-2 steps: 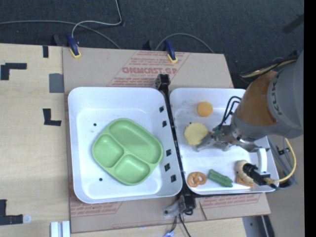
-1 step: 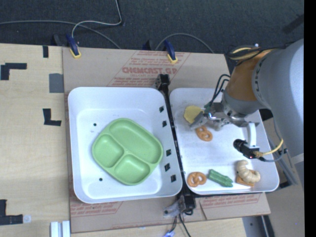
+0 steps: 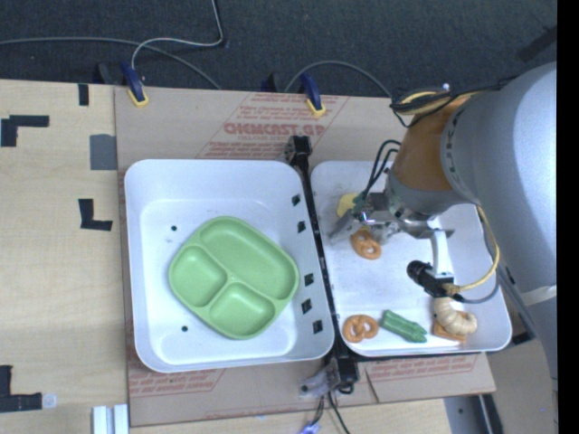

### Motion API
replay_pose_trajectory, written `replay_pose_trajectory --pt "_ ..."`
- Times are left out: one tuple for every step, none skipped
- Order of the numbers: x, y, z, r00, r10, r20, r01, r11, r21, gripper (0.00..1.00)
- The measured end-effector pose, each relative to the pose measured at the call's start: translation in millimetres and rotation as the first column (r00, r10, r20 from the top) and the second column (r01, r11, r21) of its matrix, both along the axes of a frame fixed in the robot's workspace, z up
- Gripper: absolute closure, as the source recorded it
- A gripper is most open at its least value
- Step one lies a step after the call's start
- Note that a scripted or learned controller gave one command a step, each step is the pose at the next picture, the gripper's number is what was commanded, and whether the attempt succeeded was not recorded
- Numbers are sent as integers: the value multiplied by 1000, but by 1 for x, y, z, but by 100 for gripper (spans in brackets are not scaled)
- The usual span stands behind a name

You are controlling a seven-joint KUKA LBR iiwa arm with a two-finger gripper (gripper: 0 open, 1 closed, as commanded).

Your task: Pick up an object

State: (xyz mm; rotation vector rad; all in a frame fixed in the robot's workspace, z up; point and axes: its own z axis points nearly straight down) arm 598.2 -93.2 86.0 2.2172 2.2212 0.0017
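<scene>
Pretzel point(image 3: 366, 245), orange-brown, lies in the upper left part of the right bin point(image 3: 484, 337), just right of the centre of the frame. We see the gripper point(image 3: 362, 221) directly above it, at the end of the grey arm point(image 3: 507, 143) that reaches in from the right edge. We cannot tell whether the gripper is wide or narrow, and we see nothing clearly held in it. A small yellow object point(image 3: 347, 205) sits just to the upper left of the gripper, close to the bin's left wall.

Toward the lower edge of the same bin we note a second pretzel point(image 3: 359, 327) at the lower left corner, a green bean-shaped piece point(image 3: 403, 325) just to its right, and a pale bread-like ring point(image 3: 453, 317) at the lower right.

The left bin point(image 3: 145, 188) holds a green divided plate point(image 3: 233, 277), tilted, with three compartments. Both bins rest on a cardboard sheet point(image 3: 199, 125) clamped at its upper edge by two blue-and-yellow clips point(image 3: 134, 87)
</scene>
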Motion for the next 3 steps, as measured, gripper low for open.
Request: replay_pose_trajectory --pt "30 -2 0 1000 0 0 0 1000 0 0" --pt "29 -2 8 1000 1 -3 -1 1000 0 100" --pt "30 55 99 1000 1 -2 -1 1000 2 100"
